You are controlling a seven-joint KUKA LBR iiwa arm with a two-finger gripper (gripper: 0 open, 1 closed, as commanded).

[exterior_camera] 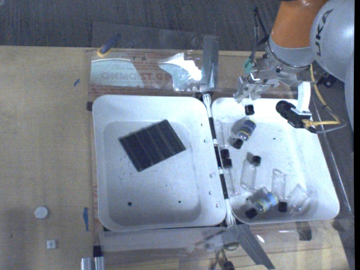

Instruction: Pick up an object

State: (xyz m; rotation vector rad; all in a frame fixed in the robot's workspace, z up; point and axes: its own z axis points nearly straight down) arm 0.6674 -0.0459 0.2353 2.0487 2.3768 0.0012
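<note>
The tan bench carries two white bins. The tool hovers over the right bin's far edge; its grip cannot be told, and nothing shows in it. Just below lies a small vial; others sit farther below. Picking looks not yet done.

My arm is grey, with an orange band above the wrist. Below me sit two white bins: the left bin holds a dark, nearly black mat marked with ribbed stripes, and its floor carries a few small dark specks. In the right bin lie clear little bottles with black caps, and one bottle shows a blue label. The bench is tan, with small blue marks on it.
</note>
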